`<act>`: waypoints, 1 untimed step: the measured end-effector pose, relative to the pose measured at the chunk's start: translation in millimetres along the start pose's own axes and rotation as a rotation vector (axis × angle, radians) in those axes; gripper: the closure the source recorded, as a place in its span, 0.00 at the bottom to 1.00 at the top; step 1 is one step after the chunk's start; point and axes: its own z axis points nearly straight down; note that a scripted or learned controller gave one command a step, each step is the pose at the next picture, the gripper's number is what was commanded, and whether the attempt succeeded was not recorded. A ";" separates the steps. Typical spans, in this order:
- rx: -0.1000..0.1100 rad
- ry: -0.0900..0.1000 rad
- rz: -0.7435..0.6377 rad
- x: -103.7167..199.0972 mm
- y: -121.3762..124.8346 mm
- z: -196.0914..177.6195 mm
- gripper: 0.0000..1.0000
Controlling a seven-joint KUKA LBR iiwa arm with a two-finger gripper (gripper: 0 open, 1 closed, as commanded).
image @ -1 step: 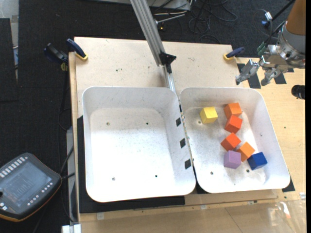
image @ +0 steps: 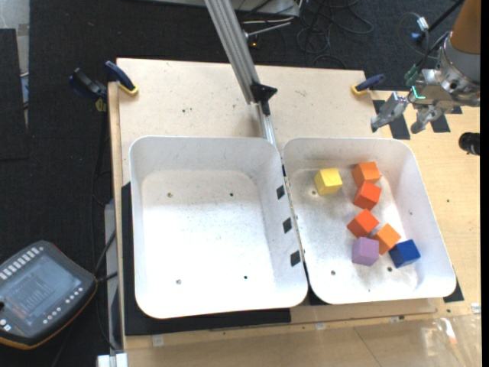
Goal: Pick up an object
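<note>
The right bin (image: 424, 205) holds several small blocks: a yellow cube (image: 329, 180), an orange cube (image: 366, 172), two red-orange blocks (image: 367, 195) (image: 362, 223), a small orange block (image: 387, 236), a purple cube (image: 365, 251) and a blue cube (image: 405, 253). My gripper (image: 407, 116) hangs above the bench at the upper right, beyond the right bin's far rim. Its fingers (image: 386, 113) are spread apart, open, with nothing between them.
The left bin (image: 145, 205) sits beside the right one. A slanted metal pole (image: 233, 37) runs from the top down to the gap between the bins. Clamps (image: 122, 79) (image: 367, 85) grip the board's far corners. A pendant (image: 38, 289) lies at the lower left.
</note>
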 end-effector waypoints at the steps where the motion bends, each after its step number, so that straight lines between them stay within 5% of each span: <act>1: 0.006 0.002 0.004 -2.1 -3.3 63.8 0.00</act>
